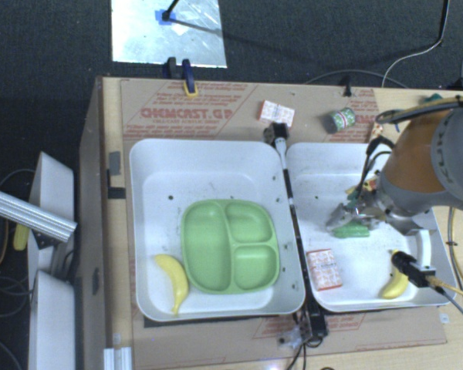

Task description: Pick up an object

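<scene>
A small green object (353,232) lay on the floor of the right bin (324,168), near the middle and a little towards the bin's right wall. The gripper (346,216) sat low in that bin, just above and against the green object's upper edge. Whether the claw was open, closed or gripping anything could not be told from the view. The grey arm (424,160), with its orange band, reached in over the bin's right side.

Nearer the front of the same bin lay a small packet (324,269) with a red-and-white print, flat and close to the wall shared with the other bin. A yellow banana (393,286) lay in the front right corner, well apart from the packet.

The left bin (162,168) held a green divided plate (208,241) with three compartments, set towards the front and right of the bin. A second banana (174,279) lay just beside the plate's left front edge, curving down towards the bin's front wall.

Behind the bins, on the cardboard-covered bench (201,114), lay a small printed card (276,113) and a little green-and-white can (342,119).
</scene>
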### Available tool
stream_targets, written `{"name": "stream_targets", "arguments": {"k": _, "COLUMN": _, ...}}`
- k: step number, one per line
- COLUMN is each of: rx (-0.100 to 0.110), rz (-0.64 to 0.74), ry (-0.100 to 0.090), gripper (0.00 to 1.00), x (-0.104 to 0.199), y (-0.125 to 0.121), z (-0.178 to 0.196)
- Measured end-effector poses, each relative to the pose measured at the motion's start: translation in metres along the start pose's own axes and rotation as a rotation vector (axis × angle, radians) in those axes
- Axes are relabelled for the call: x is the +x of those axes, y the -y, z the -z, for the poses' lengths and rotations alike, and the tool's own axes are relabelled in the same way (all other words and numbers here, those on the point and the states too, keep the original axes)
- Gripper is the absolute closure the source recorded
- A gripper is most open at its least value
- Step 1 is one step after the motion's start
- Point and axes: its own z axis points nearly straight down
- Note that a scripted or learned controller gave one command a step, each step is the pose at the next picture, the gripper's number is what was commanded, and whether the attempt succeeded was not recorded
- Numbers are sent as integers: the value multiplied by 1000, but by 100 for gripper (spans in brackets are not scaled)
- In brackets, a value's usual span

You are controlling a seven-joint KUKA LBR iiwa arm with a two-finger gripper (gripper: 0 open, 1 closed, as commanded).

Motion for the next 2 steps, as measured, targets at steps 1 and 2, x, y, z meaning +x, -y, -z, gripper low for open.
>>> {"name": "stream_targets", "arguments": {"k": 1, "rx": -2, "rz": 1, "ry": 0, "gripper": 100, "x": 0, "y": -1, "z": 11}}
{"name": "stream_targets", "arguments": {"k": 2, "rx": -2, "rz": 2, "ry": -1, "gripper": 100, "x": 59, "y": 34, "z": 101}}
